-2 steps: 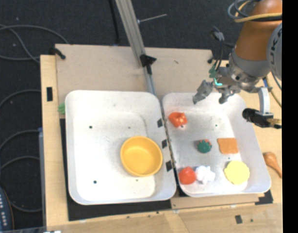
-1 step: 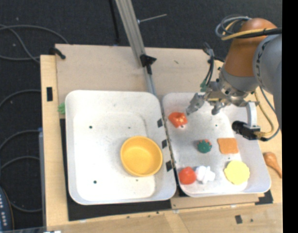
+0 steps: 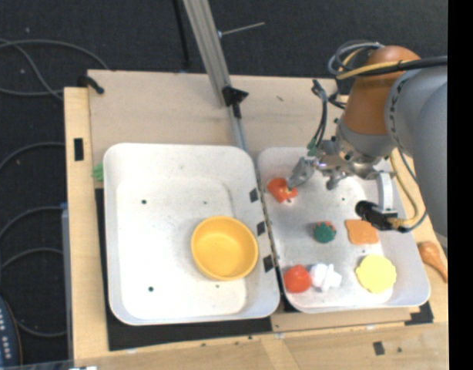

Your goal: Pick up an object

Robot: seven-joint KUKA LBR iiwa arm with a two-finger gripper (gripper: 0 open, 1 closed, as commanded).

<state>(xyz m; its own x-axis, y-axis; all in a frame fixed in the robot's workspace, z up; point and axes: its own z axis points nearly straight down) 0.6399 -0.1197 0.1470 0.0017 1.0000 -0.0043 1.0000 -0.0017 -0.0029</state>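
Observation:
My gripper (image 3: 317, 177) hangs over the upper part of the right bin (image 3: 340, 206), fingers spread open with nothing between them. An orange-red object (image 3: 280, 190) lies just below and left of the left fingertip (image 3: 301, 174), close to the bin's left wall. Lower in the same bin lie a small green object (image 3: 323, 233), an orange block (image 3: 362, 232), a yellow piece (image 3: 375, 274), a red ball (image 3: 296, 279) and a white object (image 3: 324, 276) beside it.
The left bin (image 3: 144, 176) holds a yellow bowl (image 3: 223, 247) near its lower right corner. A metal post (image 3: 209, 45) slants up behind the bins. Black cable (image 3: 375, 214) loops off the wrist over the right bin. An orange item (image 3: 433, 257) lies outside the right bin.

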